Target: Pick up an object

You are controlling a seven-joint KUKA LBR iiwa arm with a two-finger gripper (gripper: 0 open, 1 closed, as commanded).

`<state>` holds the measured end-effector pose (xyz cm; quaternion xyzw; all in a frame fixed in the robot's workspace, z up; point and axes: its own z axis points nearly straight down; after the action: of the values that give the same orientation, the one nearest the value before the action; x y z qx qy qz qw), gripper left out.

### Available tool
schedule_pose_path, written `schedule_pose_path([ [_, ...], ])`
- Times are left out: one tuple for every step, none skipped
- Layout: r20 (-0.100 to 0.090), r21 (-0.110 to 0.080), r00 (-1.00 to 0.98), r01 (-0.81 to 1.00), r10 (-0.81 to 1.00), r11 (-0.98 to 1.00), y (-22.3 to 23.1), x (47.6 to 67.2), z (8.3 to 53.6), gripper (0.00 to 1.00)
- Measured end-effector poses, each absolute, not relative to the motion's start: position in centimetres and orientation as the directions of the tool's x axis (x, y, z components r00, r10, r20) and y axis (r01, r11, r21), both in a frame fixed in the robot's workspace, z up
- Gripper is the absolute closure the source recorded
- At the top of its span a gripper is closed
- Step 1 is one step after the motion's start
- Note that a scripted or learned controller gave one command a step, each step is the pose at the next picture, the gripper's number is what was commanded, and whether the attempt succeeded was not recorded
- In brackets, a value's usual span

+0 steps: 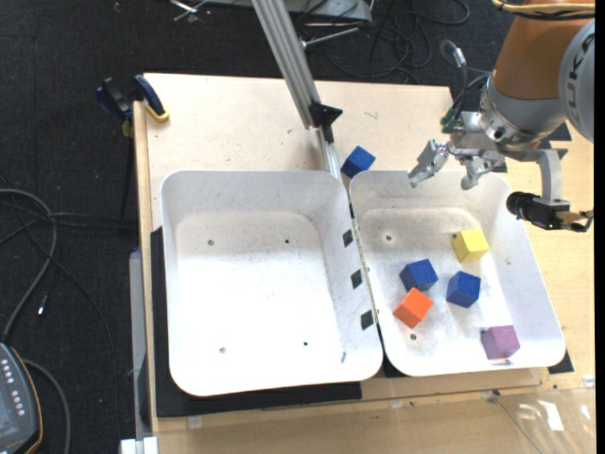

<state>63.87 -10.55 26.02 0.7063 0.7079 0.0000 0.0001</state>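
Note:
The right bin (529, 282) holds a yellow cube (470, 245), two blue cubes (418, 274) (463, 288), an orange cube (412, 306) and a purple cube (499, 341). Another blue cube (357, 162) lies on the bench just behind the bins. My gripper (449, 167) hangs over the back edge of the right bin, above and behind the yellow cube. Its two fingers are spread apart with nothing between them.
The left bin (189, 206) sits beside the right one. A slanted metal rail (288, 50) runs from the top down to the divide between the bins. A blue and yellow clamp (146, 97) grips the bench's back left corner.

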Motion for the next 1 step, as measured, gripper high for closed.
schedule_pose_path([
  [0.001, -0.010, 0.001, 1.000, 1.000, -0.001, -10.13, 59.85, 14.34, 0.00],
])
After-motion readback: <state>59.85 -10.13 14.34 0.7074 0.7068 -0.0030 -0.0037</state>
